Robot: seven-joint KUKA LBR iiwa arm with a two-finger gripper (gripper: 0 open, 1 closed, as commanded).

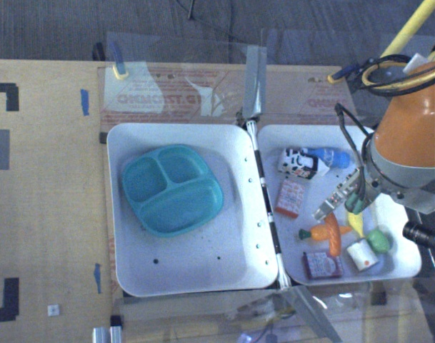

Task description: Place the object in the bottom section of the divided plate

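Observation:
A teal divided plate [173, 189] lies in the left white bin [196, 274]. Its two small sections face the back and its large section is nearest the front. My gripper [331, 204] hangs over the middle of the right white bin [408, 261], just above an orange carrot toy [331, 235] and to the right of a pink packet [291, 196]. I see nothing held in the gripper. The arm's orange band [410, 131] covers the right bin's back right corner.
The right bin also holds a black-and-white carton [297, 162], a blue bottle [330, 156], a yellow piece [355, 224], a green piece [378, 240], a white cylinder [362, 253] and a purple packet [321, 264]. A metal divider [263, 199] separates the bins. Cables [388, 73] hang behind the arm.

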